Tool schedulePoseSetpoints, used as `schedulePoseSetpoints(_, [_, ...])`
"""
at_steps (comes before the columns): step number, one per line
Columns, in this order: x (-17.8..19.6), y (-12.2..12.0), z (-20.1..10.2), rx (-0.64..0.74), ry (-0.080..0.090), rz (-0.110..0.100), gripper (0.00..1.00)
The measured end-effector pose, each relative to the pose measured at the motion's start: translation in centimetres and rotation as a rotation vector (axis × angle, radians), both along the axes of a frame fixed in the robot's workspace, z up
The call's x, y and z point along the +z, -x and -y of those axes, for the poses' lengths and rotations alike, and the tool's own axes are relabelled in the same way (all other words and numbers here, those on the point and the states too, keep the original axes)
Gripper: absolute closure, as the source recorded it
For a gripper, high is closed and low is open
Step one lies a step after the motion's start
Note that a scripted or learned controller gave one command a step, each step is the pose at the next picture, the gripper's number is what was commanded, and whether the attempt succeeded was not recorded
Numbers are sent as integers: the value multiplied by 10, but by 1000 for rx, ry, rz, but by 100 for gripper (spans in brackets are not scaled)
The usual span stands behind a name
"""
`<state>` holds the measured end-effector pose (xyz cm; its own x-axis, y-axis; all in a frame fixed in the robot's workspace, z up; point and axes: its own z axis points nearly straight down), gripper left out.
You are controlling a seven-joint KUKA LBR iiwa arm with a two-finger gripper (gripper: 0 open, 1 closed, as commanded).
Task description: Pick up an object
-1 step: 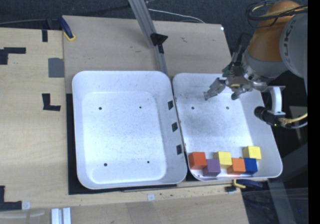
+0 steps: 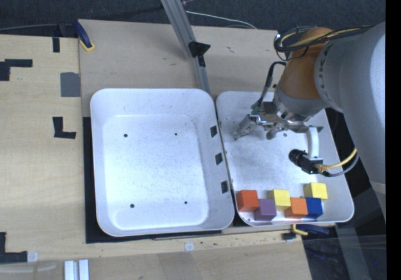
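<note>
From my console the bench point(image 2: 156, 47) fills the view, with the left bin point(image 2: 150, 160) beside the right bin point(image 2: 250, 160). The grey arm point(image 2: 357, 78) comes in from three o'clock, its orange band point(image 2: 301, 72) above the wrist. The gripper point(image 2: 250, 127) sits over the upper part of the right bin, toward twelve o'clock of that bin; its fingers look spread apart, with nothing between them — though the angle makes that hard to judge.

The blocks cluster at six o'clock in that bin: an orange block point(image 2: 248, 199), a purple block point(image 2: 267, 208), a yellow block point(image 2: 282, 197), a second orange block point(image 2: 299, 207), a blue block point(image 2: 314, 207) and another yellow block point(image 2: 317, 190). They lie well apart from the gripper.

I judge the grasp not yet begun. To do it well, I would aim for the orange block at the cluster's seven o'clock end — its outer side looks free — and straddle it squarely before closing.
</note>
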<state>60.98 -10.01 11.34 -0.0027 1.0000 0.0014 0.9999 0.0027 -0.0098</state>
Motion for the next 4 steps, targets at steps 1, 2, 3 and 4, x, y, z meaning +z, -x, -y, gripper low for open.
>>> schedulePoseSetpoints(1, [83,45,-55,3,-2,13,0])
schedulePoseSetpoints(2, [78,46,-52,-1,1,7,0])
schedulePoseSetpoints(3, [78,43,-97,4,0,7,0])
schedulePoseSetpoints(4, [88,69,-139,3,-1,6,0])
